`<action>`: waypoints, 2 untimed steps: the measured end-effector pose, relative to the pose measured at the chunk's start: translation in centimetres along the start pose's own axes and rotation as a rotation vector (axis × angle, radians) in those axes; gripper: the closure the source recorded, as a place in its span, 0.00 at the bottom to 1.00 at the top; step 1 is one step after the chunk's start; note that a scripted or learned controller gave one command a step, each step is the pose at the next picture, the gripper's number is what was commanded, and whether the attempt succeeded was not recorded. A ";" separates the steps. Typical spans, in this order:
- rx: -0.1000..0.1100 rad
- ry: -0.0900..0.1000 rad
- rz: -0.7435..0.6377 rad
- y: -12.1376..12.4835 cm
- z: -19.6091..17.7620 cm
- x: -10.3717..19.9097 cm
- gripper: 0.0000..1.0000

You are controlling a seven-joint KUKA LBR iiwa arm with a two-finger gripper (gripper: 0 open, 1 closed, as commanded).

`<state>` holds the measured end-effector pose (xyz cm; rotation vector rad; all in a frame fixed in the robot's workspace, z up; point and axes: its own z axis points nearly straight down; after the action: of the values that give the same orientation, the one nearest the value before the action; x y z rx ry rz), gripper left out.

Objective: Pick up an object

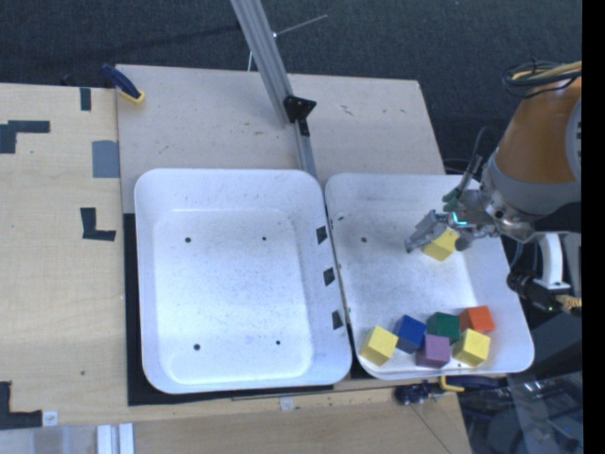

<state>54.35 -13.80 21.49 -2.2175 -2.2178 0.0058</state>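
The gripper (437, 237) sits right of centre in the frame, over the right bin (378, 206), and a yellow block (440, 246) shows between its fingertips, so the pinch looks made. Whether that block is off the floor I can't tell, so the lift may still be left. Five more blocks (430, 338) huddle at the lower right, the left bin (227, 183) alongside.

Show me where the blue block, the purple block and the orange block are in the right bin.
blue block (411, 330), camera view, on its top face.
purple block (436, 349), camera view, on its top face.
orange block (478, 319), camera view, on its top face.
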 end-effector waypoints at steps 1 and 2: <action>-0.005 -0.001 -0.002 0.1 -0.3 0.0 0.00; 0.001 -0.001 0.000 0.1 5.9 -0.7 0.00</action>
<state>54.46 -14.45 15.58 -2.2171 -2.2175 0.0078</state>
